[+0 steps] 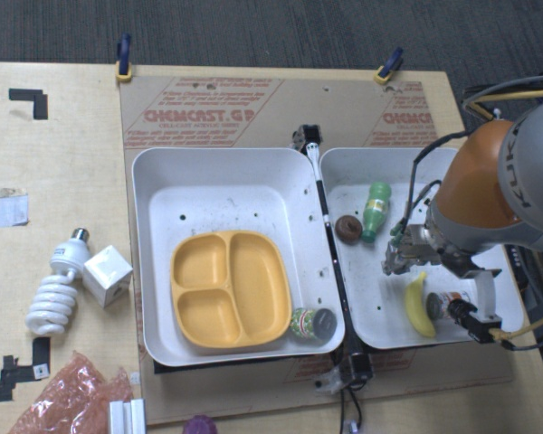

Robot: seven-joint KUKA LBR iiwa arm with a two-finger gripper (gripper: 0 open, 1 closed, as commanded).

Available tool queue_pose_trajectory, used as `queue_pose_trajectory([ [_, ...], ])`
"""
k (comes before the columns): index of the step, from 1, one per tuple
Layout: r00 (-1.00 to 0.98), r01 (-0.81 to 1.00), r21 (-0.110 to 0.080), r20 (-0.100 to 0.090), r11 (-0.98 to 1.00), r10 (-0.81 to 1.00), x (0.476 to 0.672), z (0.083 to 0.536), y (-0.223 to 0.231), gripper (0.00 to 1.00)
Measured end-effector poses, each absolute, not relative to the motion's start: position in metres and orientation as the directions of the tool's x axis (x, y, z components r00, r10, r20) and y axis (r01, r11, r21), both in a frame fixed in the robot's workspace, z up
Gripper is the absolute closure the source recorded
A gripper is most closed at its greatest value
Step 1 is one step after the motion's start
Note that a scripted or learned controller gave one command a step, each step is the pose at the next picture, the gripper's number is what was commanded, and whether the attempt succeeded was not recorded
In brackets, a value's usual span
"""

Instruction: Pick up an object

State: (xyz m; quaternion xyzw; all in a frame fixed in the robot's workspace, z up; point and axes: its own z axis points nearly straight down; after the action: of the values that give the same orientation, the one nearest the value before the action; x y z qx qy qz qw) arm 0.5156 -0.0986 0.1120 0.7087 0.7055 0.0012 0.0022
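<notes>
We're reading "CHEMCAST" on the board; right bin w/ banana, bottle beside gripper.

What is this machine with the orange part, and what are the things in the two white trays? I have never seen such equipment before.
It is a robot arm reaching in from the right, seen by one camera above the bench. Its gripper hangs over the right bin, near a banana, a green bottle and a small brown object. I cannot tell whether it holds anything. The left bin holds a yellow divided plate and a small can. A light bulb lies outside, on the bench.
</notes>
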Motion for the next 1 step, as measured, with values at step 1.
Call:
queue_pose_trajectory([
  [1, 0.004, 1.0, 0.004, -0.001, -0.004, 1.0, 0.5155, 0.112, -0.0985, 0.0],
])
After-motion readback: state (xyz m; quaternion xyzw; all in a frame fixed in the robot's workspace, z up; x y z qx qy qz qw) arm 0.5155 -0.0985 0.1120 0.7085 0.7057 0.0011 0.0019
